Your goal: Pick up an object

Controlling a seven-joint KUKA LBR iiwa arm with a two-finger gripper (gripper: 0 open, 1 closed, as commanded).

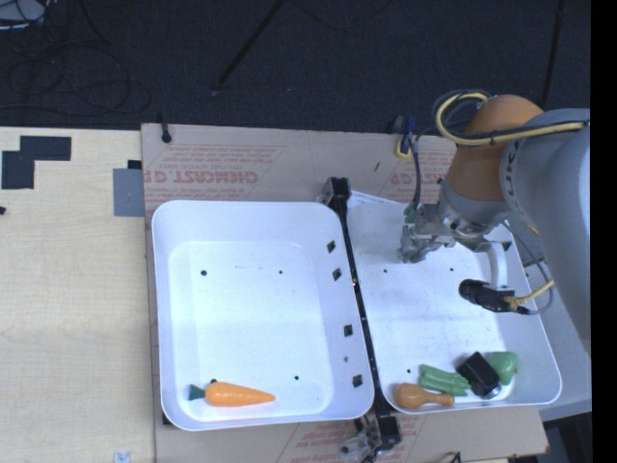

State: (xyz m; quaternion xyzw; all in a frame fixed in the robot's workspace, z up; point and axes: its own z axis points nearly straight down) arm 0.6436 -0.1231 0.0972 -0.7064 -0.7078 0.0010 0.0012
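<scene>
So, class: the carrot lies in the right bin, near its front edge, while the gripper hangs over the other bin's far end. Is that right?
Not quite. The camera view shows the carrot in the left bin, near its front edge. The gripper hangs over the far end of the other one, the right bin, apart from the carrot.

Two white bins (246, 220) side by side on cardboard sheet (241, 167), light wood surface (67, 307), black cables (58, 56) behind.
</scene>
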